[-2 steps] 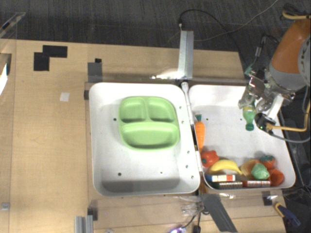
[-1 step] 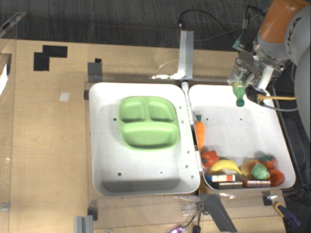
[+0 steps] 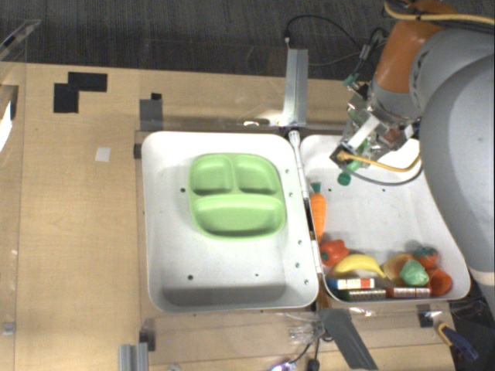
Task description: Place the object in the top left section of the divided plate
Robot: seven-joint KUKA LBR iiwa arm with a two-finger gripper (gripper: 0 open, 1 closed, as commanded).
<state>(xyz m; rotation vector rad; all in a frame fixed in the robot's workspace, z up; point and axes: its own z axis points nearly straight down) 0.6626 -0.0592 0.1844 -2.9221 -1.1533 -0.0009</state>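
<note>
The green divided plate (image 3: pixel 236 194) lies in the left bin (image 3: pixel 166 230), its two small sections on the far side and the wide one nearer the front. My gripper (image 3: pixel 348 165) hangs over the back left part of the right bin (image 3: pixel 394 207), apart from the plate and to its right. A small dark green thing (image 3: pixel 343 178) shows just under the gripper tip; whether it is held cannot be made out.
A carrot (image 3: pixel 318 210) lies along the right bin's left wall. At that bin's front sit a red tomato (image 3: pixel 334 252), a banana (image 3: pixel 360 265), a green pepper (image 3: pixel 414 273) and flat packets (image 3: pixel 357 284). A raised rim divides the bins.
</note>
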